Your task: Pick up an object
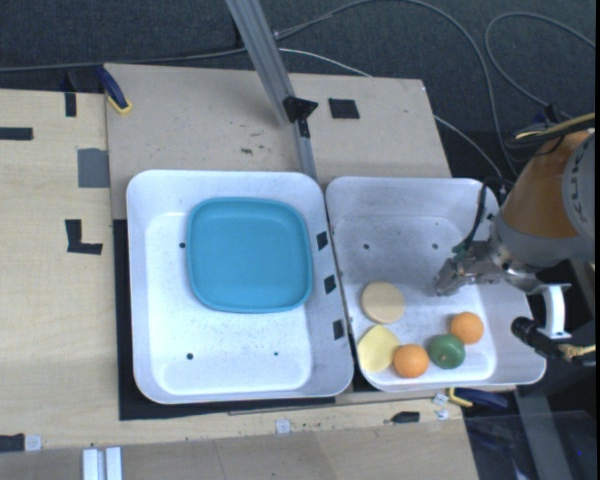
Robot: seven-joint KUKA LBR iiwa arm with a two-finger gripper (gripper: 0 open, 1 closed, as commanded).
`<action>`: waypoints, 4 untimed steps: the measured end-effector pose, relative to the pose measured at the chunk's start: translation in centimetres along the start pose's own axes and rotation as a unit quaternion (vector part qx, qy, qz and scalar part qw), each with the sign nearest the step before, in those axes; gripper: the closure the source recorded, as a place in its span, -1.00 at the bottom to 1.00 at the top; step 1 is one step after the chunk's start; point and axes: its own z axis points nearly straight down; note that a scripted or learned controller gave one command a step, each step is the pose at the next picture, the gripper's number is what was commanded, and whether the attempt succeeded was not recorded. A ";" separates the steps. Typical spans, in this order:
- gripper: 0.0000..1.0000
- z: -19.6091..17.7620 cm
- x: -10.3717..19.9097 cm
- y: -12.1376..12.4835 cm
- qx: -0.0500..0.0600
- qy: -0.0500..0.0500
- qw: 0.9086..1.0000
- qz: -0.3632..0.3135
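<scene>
- Gripper point(450, 280): at the right of the frame, low over the right bin, its tip pointing toward the bin's centre. The parts are small and dark; whether the fingers are released or clenched cannot be told. Nothing is seen between them.
- Arm point(540, 213): grey with an orange band, entering from the right edge and leaning over the bin's right wall.
- Beige disc point(384, 302): the nearest object, lying flat just left of and slightly below the gripper tip, apart from it.
- Upper orange ball point(466, 327): below the gripper, near the bin's lower right corner.
- Green ball point(445, 350): just beside and below the upper orange ball.
- Lower orange ball point(411, 360): left of the green ball, close against it.
- Yellow piece point(377, 348): at the bin's lower left, touching or nearly touching the beige disc above it.
- Right bin point(400, 203): white, its upper half bare and speckled; all five objects crowd its lower half.
- Left bin point(160, 368): holds a blue plate point(249, 254) in its upper middle.
- Bench point(40, 268): pale wood with dark tape marks, carrying both bins.
- Step in hand, as judged: approach, with no object yet grasped.
- Next move, as judged: choose one target, centre over it, descend and close. The disc is nearest but flat and low; the balls sit crowded, so a neighbour may be nudged.
</scene>
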 end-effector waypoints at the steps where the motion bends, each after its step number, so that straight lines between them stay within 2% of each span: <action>1: 1.00 -4.2 -0.3 0.4 0.001 0.001 1.000 0.000; 2: 1.00 -10.4 -0.4 0.1 0.000 0.000 1.000 0.000; 3: 1.00 -12.2 -0.3 0.1 0.001 0.001 1.000 0.000; 4: 1.00 -12.8 5.2 0.2 0.002 0.002 1.000 -0.002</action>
